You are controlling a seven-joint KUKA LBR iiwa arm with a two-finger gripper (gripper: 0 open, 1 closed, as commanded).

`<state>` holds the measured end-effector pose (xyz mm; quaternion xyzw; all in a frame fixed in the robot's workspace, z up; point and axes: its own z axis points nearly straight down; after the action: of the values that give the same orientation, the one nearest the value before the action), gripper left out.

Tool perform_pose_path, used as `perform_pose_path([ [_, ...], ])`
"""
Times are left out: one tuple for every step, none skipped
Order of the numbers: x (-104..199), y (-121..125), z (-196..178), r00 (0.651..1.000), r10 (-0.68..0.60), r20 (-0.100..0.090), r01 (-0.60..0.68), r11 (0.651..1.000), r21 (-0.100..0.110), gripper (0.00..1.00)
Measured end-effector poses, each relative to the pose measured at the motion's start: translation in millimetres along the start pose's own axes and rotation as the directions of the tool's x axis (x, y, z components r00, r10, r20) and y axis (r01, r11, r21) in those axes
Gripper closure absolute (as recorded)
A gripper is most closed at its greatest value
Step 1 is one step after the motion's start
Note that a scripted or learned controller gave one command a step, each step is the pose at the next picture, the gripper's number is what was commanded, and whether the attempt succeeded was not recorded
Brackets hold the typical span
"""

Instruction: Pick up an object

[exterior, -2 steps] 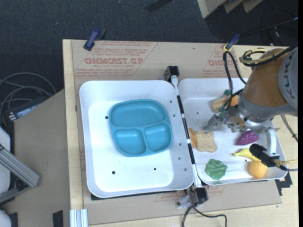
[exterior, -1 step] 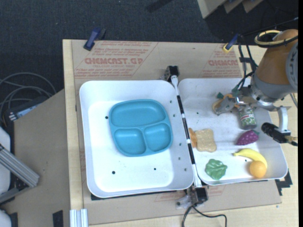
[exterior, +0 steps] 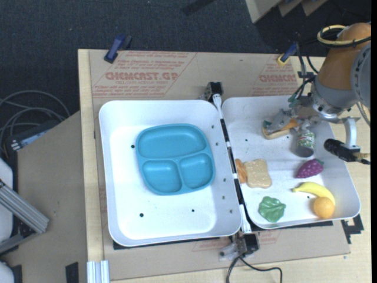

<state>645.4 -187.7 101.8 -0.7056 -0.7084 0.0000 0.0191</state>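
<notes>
Grey hand (exterior: 304, 139) low in right bin (exterior: 353, 187) by grapes (exterior: 309, 168) (grip state unclear, can't tell).

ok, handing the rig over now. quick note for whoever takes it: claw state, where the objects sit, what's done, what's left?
Claw: low over the far part of the right bin, by the tan toy. Cannot tell whether it grips anything.
Right bin items: tan toy at the far side, toast slice by the left wall, purple grapes, banana, orange, green leafy piece at the near edge.
Left bin: blue divided plate.
Done: arm is positioned over the right bin.
Left: no pick is confirmed; an object has yet to be lifted.
</notes>
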Motion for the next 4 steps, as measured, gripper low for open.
perform_pose_path([
  [43.5, 20.5, 19.2, 1.0, 0.003, 0.023, -0.002, 1.0, -0.018, 0.0],
  [42.6, 20.3, 8.2, 1.0, 0.003, 0.025, -0.002, 1.0, -0.018, 1.0],
  [42.7, 20.2, 8.6, 1.0, 0.003, 0.025, -0.002, 1.0, -0.017, 0.0],
  [71.8, -31.8, 20.4, 1.0, 0.004, 0.027, -0.003, 1.0, -0.027, 0.0],
])
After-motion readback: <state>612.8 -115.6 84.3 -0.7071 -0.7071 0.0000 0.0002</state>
